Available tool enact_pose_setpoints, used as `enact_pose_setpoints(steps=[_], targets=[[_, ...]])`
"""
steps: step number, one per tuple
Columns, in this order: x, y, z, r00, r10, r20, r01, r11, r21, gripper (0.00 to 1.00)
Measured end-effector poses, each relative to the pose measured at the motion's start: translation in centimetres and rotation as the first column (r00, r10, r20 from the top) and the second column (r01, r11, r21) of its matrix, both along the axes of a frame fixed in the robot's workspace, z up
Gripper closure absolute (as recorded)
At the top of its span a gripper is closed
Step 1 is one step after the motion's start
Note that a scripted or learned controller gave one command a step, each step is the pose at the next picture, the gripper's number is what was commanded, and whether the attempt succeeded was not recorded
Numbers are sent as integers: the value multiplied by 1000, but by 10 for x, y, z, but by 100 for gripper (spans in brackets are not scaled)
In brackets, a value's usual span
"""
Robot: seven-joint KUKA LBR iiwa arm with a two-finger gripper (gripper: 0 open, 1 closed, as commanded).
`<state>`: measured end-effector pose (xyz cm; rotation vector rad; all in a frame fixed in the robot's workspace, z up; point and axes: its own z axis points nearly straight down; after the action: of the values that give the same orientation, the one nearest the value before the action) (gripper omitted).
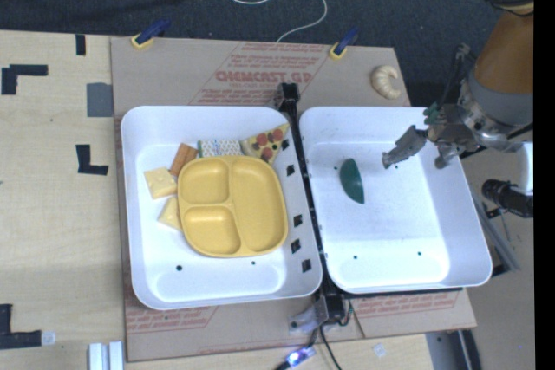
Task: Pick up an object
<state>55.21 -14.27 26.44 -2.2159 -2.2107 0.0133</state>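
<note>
1. I see the hand (423, 147) over the upper right part of the right bin (451, 269), its two fingers spread apart with nothing between them.
2. The green object (351, 180) lies on the bin floor just down and to the left of the hand's nearer fingertip, apart from it and untouched.
3. Between the hand and the green object I see only bare white floor.
4. Further left of the hand, past the divider where the two bins meet, the left bin (139, 186) holds a yellow divided plate (232, 205) with small food-like pieces (161, 182) tucked around its upper and left sides.
5. Up and left of the hand, outside the bins, a small tan object (388, 81) sits on the counter (52, 212).
</note>
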Motion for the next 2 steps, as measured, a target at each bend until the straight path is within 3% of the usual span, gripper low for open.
enact_pose_setpoints(steps=[1,2], targets=[[2,0,7,1000,4,12,-3,1000,-2,0],[6,-7,-53,1000,3,8,-3,1000,-2,0]])
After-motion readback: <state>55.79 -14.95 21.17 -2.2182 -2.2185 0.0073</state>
